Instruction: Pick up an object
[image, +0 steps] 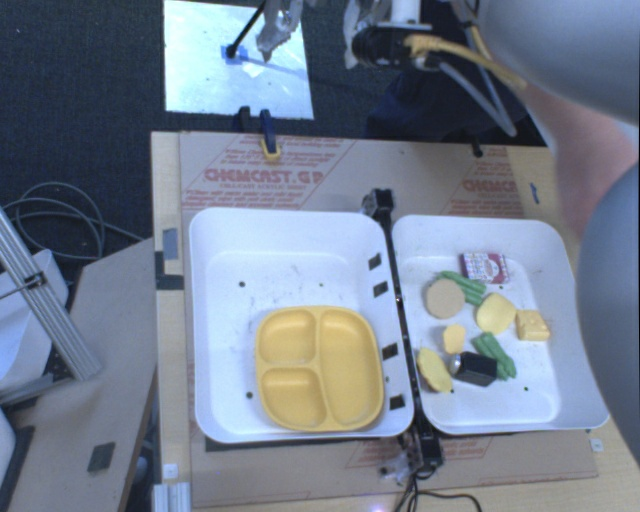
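At the far left, grey cables loop over the dark floor beside a slanted metal rail. The bench carries a sheet of brown cardboard with red lettering, and an orange-handled clamp grips its far edge.

The left bin sits on the cardboard. In its near half lies a yellow divided tray with three compartments: two smaller ones on the left and a larger one on the right.

A row of black clips runs down the seam where the two bins meet.

The right bin holds the loose objects, clustered in its middle. Nearest the seam is a tan round disc, with a green piece touching its far right edge. Nearer the viewer sits a small yellow round piece, and below it a yellow banana-like shape lies beside a black block. A green ribbed piece rests just right of the block. Farther back is a red-and-white small box, then a pale yellow lump and a yellow wedge at the right end of the group.

The arm looms blurred over the right side. Whether the gripper is spread or pressed together I cannot tell.
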